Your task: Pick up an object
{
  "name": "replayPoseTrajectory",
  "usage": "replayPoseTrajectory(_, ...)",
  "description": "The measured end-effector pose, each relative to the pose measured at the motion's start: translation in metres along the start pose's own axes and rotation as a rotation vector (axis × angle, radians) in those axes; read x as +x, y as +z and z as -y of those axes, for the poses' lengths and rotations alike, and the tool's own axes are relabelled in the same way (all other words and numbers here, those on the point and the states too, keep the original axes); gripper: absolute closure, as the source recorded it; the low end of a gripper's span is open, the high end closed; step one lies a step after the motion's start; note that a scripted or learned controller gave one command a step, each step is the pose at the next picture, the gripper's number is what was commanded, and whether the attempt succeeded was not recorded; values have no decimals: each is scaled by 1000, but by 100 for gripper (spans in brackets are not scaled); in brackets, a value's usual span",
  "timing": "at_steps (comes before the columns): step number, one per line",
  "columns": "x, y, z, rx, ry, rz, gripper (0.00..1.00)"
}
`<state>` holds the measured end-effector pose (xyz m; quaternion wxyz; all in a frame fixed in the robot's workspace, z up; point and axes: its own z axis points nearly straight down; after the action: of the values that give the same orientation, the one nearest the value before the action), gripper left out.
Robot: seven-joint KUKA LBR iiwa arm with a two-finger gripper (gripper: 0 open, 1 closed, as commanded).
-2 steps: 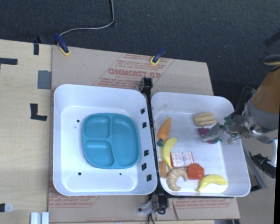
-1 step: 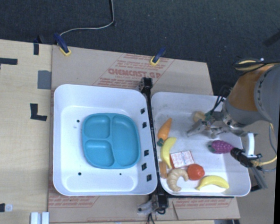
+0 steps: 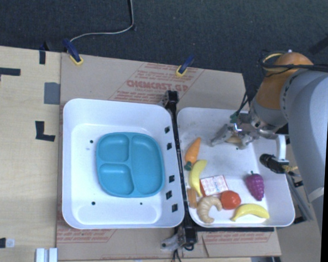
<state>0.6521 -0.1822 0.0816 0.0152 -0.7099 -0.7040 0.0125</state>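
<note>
From my seat the gripper (image 3: 232, 135) hung over the bare upper part of the right bin (image 3: 209, 116), its two fingers spread apart and closed on nothing that I could make out. The objects all lay toward six o'clock from it. The carrot (image 3: 193, 150) was nearest, at about eight o'clock. The purple grapes (image 3: 255, 185) sat at five o'clock, near the bin's right wall. Below them crowded a banana (image 3: 196, 177), a red-and-white packet (image 3: 214, 184), a tomato (image 3: 230, 199), a croissant (image 3: 208, 208) and a second banana (image 3: 251, 213).

My worry was the crowding. The packet, tomato and croissant touched one another, so I judged that a descent there could land a finger on top of a neighbour or shove the pile aside. The grapes looked risky too: one finger might strike the wall. A plain descent from that spot would have met only white floor. The left bin (image 3: 74, 150), holding the blue divided plate (image 3: 130, 164), lay well apart at nine o'clock.
</note>
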Motion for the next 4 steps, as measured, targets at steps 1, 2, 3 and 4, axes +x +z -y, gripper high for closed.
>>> replayPoseTrajectory(1, -37, -27, -16, -39, -9, 7, 0)
replayPoseTrajectory(2, -1, -4, 12, -41, -10, 7, 0)
replayPoseTrajectory(3, -1, -14, 12, -43, -11, 9, 100)
replayPoseTrajectory(4, 29, -53, 19, -40, -11, 3, 100)
